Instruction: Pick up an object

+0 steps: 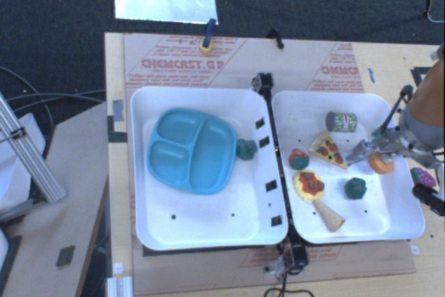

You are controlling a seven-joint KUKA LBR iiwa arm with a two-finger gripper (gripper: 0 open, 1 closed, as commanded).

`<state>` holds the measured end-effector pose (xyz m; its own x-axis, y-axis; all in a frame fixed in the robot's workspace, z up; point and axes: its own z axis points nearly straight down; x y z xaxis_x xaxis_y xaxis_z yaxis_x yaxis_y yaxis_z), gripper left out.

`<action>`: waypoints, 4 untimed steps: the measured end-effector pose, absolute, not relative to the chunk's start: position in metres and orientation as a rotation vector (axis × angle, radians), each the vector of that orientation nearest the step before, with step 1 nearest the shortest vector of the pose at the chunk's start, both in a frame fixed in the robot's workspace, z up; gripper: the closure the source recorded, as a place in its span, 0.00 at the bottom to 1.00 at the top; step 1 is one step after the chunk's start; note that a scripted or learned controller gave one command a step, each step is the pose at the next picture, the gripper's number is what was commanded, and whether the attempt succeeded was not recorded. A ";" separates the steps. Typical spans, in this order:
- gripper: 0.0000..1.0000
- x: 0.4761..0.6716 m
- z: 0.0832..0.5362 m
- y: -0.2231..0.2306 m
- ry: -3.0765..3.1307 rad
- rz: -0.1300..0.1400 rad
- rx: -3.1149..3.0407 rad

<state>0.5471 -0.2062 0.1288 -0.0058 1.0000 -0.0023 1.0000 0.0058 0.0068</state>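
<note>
Two shallow white bins sit side by side on a tabletop. At the right edge of the frame, the grey arm reaches into the right bin. Its pincer hovers low, just left of an orange toy; how far its fingers are apart cannot be told, and nothing is seen held. A pizza slice lies just left of the pincer, a green can above it, a green lump below. The left bin holds a blue divided plate.
</note>
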 end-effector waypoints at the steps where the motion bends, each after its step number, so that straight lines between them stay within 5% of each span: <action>1: 0.00 0.506 0.091 -0.201 2.221 0.034 2.192; 2: 1.00 0.507 0.105 -0.210 2.198 0.019 2.183; 3: 1.00 0.589 0.092 -0.209 2.218 0.006 2.204; 4: 0.00 0.588 0.092 -0.204 2.221 0.021 2.211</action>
